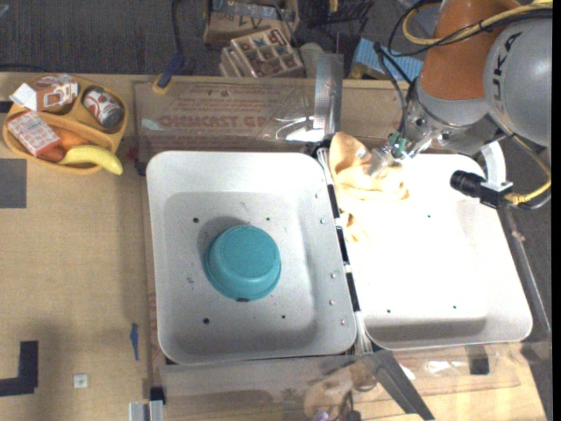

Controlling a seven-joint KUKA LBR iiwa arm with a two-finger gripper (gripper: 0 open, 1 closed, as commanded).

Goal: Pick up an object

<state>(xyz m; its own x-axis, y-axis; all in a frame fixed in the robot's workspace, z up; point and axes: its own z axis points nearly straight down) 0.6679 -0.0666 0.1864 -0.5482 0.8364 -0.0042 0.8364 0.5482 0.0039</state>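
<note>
Two white bins are set side by side on the bench: a teal bowl in the left; at the right bin's eleven o'clock, a limp, light yellow cloth, best pinched mid-fold. The gripper touches it; its state cannot be told.

"uk" on the grey arm

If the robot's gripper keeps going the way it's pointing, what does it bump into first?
Most likely the yellow cloth in the right bin's top left corner. The gripper points down and left, right at it, though depth is hard to judge here.
</note>
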